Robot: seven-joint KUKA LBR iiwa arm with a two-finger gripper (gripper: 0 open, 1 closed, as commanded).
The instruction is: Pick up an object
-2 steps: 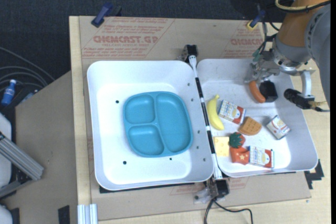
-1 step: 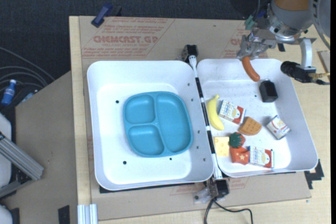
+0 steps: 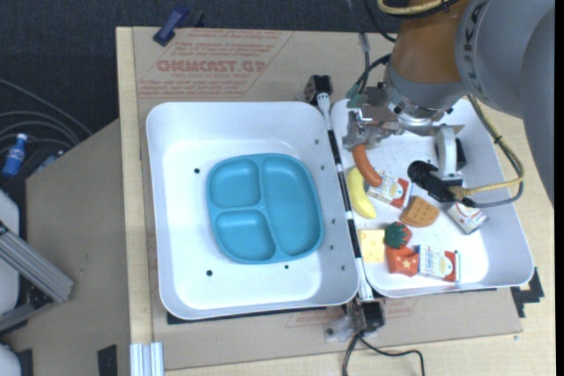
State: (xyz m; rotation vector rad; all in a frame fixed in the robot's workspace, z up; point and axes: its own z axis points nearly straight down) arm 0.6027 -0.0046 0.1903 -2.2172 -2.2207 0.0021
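Gripper (image 3: 366, 132) of the grey arm with the orange band hangs low over the right of 2 shallow white bins (image 3: 504, 235), just up-view of a yellow plastic banana (image 3: 359, 195). Whether it is clenched or released cannot be told. An orange-red toy sausage (image 3: 367, 165) lies just beside the banana's upper end, its far tip under the gripper. To the right of the banana sit a small red-and-white packet (image 3: 394, 189) and a brown toy biscuit (image 3: 420, 212). Down-view of the banana lie a yellow cheese block (image 3: 372, 245), a green-and-red toy piece (image 3: 396, 235) and a second red-and-white packet (image 3: 439, 264). Left of the banana, across the bins' shared wall, a blue 3-compartment plastic plate (image 3: 263, 207) rests in the left white bin (image 3: 169, 189).
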